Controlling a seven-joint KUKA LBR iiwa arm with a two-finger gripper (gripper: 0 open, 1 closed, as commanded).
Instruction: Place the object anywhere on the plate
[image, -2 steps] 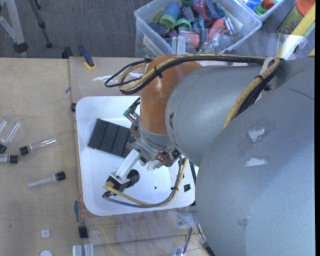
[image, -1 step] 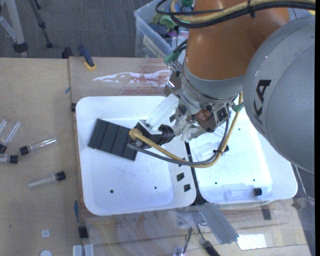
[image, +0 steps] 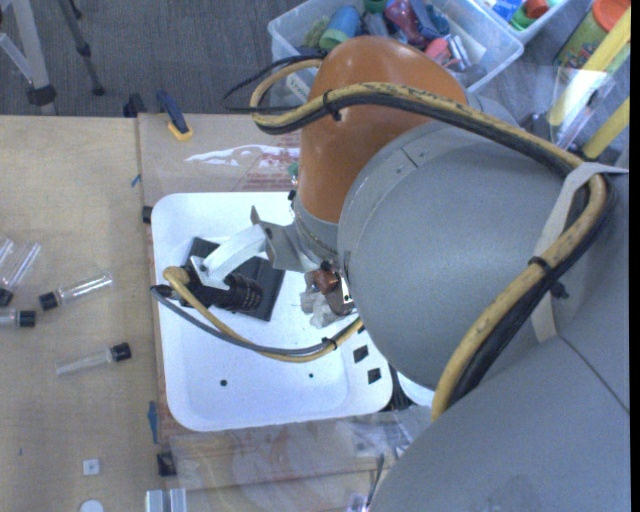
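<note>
My arm (image: 450, 250) leans over the white bin (image: 200, 390) from the right, and a yellow-and-black cable (image: 250, 345) loops across the bin floor. A small brown and white object (image: 323, 292) sits in the bin, just beside my wrist. Whether my jaws are apart or together, I cannot tell. Clear vials (image: 85, 290) lie on the surface (image: 70, 180) to the left.

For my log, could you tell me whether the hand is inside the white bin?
Inside: the hand hangs within the white bin's walls, above its floor.
</note>
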